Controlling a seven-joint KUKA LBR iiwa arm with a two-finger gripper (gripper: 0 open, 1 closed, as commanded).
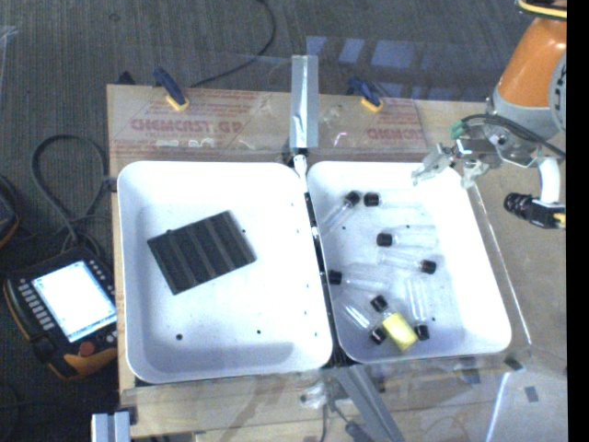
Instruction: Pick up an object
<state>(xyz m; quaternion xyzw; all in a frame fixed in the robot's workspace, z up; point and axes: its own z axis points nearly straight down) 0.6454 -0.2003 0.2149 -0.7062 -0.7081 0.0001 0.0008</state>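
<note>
Gripper [448,162] open, empty, over the right bin's [488,247] far-right corner; yellow block [399,330] lies toward the near edge.

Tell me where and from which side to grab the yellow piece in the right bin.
Take the yellow piece across its short sides, coming straight down from above. It lies flat near the right bin's front wall, with black-capped vials close on both sides, so a sideways approach would likely knock them. The tool sits over the far rim.
</note>
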